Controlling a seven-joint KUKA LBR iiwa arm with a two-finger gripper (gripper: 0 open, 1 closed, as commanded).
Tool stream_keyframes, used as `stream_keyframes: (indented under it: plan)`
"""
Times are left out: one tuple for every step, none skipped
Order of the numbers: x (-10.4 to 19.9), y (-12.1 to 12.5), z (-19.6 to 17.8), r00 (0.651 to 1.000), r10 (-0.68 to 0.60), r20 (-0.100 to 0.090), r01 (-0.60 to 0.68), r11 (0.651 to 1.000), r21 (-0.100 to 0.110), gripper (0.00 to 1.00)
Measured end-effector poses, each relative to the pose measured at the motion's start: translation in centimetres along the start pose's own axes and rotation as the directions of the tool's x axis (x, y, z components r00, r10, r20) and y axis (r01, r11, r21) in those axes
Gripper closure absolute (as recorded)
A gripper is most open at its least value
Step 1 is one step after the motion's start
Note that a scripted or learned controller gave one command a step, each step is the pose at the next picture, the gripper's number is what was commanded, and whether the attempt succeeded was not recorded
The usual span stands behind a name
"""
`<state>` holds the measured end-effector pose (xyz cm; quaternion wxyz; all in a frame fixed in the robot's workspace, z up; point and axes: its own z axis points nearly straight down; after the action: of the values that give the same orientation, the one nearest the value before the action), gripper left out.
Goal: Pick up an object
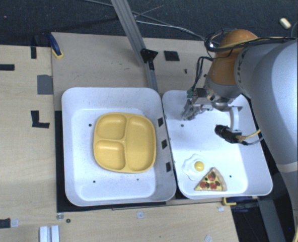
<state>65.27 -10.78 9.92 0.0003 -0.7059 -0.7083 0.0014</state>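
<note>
A toy fried egg [194, 167] and a toy pizza slice [211, 181] lie side by side at the near end of the right bin [249, 155]. My gripper [189, 112] hangs over the far left part of that bin, well behind both toys, with its fingertips close to the bin floor. Nothing shows between its fingers. A yellow divided plate [124, 141] rests in the middle of the left bin [78, 135].
The grey arm with its orange band [229, 59] covers the far right side of the right bin. A black cable connector [228, 133] hangs below the wrist over the bin. A slanted metal post [134, 29] stands behind the bins.
</note>
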Motion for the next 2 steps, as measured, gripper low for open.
stream_keyframes:
  plan:
    - [0.0,0.6,-6.2,1.0,0.002,-0.001,-0.002,1.0,-0.006,1.0]
    - [-0.1,1.0,-10.5,1.0,0.002,-0.001,-0.002,1.0,-0.006,1.0]
